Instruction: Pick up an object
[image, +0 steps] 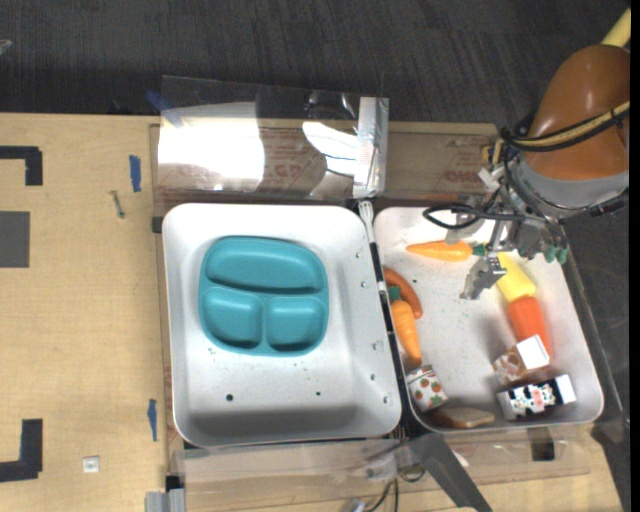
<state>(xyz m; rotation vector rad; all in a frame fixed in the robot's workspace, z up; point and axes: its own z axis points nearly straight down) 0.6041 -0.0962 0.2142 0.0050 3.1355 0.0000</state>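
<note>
Tabletop: right bin carries toys; jaws poised above, beside small carrot, state indiscernible. Yellow-orange block nearest, likeliest target.

The grey arm bears an orange band, black cables and a metal claw.

Right bin centre: bare floor, free to pass.
Right bin left wall: carrots and a small cup crowd it.
Right bin right side: orange-yellow piece, cartons.
Left bin: teal tray takes the middle.
</note>
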